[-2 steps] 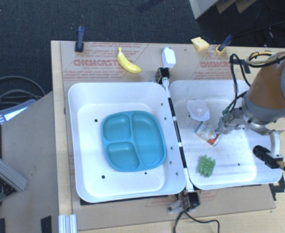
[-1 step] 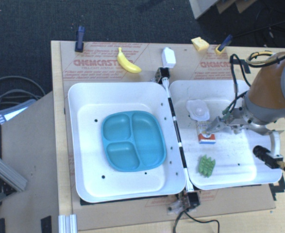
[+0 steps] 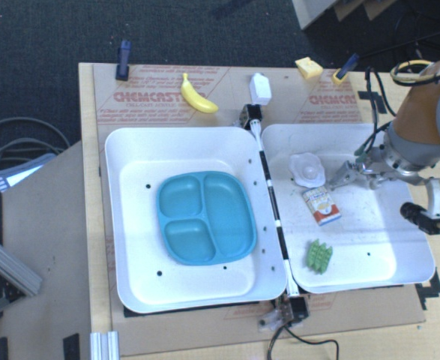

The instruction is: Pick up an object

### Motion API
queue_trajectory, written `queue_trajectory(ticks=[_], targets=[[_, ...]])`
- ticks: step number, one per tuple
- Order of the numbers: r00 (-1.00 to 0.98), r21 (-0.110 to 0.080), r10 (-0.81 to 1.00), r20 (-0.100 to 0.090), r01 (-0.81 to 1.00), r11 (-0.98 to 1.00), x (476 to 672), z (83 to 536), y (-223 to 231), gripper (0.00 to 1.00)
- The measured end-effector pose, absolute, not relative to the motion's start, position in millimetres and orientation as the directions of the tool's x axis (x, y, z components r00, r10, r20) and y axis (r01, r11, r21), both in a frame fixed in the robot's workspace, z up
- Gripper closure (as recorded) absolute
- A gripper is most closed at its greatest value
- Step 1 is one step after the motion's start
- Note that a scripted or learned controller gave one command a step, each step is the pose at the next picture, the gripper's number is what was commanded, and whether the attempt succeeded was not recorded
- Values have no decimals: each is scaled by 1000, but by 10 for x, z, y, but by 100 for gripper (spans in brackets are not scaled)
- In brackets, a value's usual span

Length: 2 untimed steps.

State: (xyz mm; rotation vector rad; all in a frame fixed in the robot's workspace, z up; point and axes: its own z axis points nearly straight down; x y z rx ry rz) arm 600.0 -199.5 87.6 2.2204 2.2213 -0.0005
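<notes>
Nearest us in the right white bin [image 3: 414,272] lies a small knobbly green object [image 3: 318,256], its long axis running near to far. Beyond it we see a small red-and-white carton [image 3: 322,205], tilted, upper end pointing far-left. The gripper [image 3: 348,171] hovers just right of a clear plastic cup [image 3: 308,169], its opening unclear to us.

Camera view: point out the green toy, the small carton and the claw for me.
green toy [image 3: 318,256], camera view, middle of its bumpy body
small carton [image 3: 322,205], camera view, centre of its top face
claw [image 3: 345,172], camera view, at its tips
</notes>
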Motion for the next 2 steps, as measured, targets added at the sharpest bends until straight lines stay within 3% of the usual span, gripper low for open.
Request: queue_trajectory(ticks=[1, 2], targets=[[-2, 4, 1000, 0, 1000, 2, 6115, 2247, -1155, 0], [0, -4, 1000, 1, 1000, 0, 5835, 1049, -1011, 0]])
